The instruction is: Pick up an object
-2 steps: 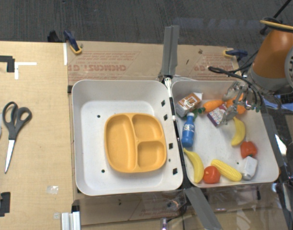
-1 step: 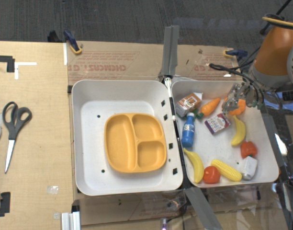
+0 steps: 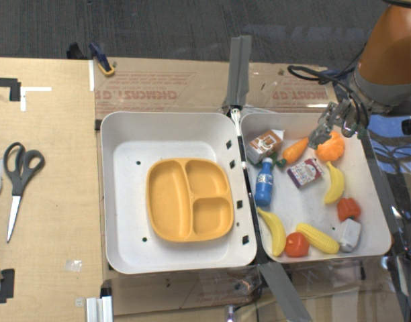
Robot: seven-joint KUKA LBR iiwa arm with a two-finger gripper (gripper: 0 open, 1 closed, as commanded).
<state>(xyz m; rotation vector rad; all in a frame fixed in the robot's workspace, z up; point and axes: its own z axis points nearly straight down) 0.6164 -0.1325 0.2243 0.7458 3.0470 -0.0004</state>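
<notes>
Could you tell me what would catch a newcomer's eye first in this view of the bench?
Probably the big yellow divided plate lying alone in the left bin. Next, the crowded right bin: a blue bottle, two bananas, a corn cob and a carrot among other small things. At that bin's far right corner the arm's tool hangs just above an orange fruit.

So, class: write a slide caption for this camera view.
Gripper above orange fruit in toy-filled right bin; yellow divided plate in left bin.
</notes>
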